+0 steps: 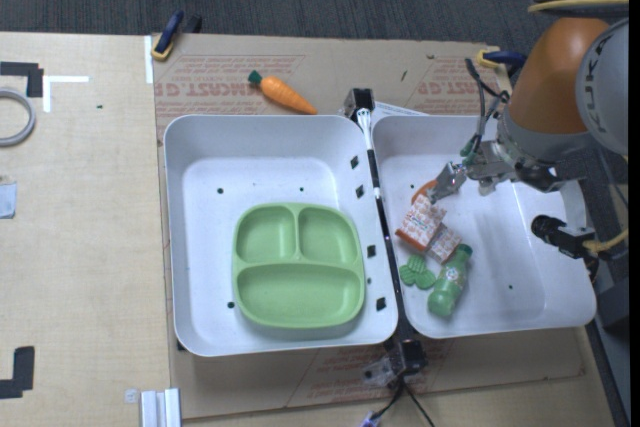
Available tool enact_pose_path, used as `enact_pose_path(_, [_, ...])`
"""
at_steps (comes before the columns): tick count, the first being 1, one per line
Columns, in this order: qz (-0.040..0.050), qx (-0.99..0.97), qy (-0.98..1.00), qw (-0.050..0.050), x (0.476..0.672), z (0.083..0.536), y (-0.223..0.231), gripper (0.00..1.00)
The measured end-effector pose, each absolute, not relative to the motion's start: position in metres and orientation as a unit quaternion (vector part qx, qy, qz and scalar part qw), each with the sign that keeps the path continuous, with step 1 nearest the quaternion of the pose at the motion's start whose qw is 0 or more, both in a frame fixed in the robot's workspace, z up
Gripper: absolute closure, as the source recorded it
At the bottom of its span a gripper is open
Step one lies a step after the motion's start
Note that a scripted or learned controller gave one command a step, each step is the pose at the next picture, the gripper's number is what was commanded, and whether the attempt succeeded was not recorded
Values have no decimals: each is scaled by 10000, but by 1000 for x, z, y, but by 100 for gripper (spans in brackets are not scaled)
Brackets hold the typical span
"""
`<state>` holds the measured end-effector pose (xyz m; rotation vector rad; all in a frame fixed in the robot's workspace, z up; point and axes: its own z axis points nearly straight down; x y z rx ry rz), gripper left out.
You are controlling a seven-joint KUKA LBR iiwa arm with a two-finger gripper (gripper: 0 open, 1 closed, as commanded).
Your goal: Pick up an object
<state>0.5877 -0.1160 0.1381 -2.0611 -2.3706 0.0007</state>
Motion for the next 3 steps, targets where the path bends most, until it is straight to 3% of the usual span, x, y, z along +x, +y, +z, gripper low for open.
enact_pose_path(1, [4, -6394, -7689, 5, 522, 192, -40, 0])
enact_pose_path(2, [0, -5889, -8082, 0, 502, 192, -48, 0])
enact_pose_path(3, [-2, -4598, -8880, -11, 534, 192, -40, 0])
